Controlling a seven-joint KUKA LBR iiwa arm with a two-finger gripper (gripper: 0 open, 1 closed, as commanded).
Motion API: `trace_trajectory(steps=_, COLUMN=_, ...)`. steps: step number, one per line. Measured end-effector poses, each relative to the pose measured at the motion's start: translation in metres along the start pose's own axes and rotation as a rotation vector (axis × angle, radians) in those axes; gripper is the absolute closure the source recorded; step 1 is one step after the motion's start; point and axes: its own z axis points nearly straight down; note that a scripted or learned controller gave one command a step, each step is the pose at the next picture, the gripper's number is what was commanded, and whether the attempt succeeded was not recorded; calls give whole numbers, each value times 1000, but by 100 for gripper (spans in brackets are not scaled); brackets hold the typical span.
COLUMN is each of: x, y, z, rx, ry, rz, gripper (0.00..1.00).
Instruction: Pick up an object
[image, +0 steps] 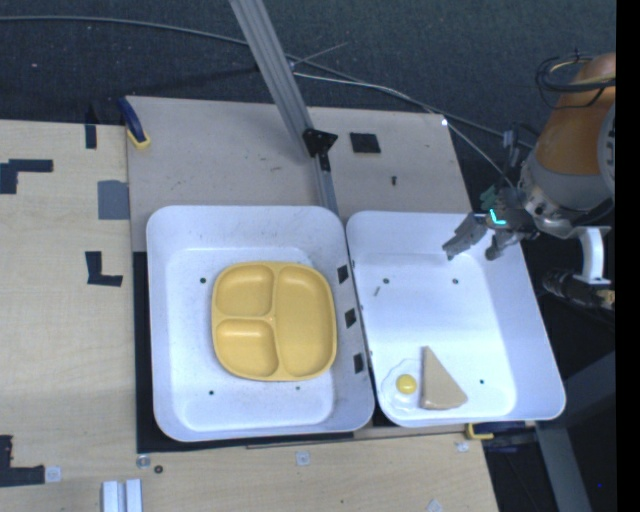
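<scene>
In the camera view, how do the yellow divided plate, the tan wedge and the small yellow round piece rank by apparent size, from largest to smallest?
1. Yellow divided plate, in the left bin, by far the largest.
2. Tan wedge, at the near edge of the right bin.
3. Small yellow round piece, just left of the wedge, the smallest.

I am counting two white bins (170, 300), one yellow divided plate (273, 321), one fried egg (402, 384), one tan wedge (439, 381).

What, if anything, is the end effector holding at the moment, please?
Nothing: the end effector hangs open above the right bin's far edge, with nothing between its fingers.
</scene>
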Motion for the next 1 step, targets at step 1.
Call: trace_trajectory(steps=1, x=0, y=1, z=-1, rx=-3, ry=-1, rz=0, gripper=0)
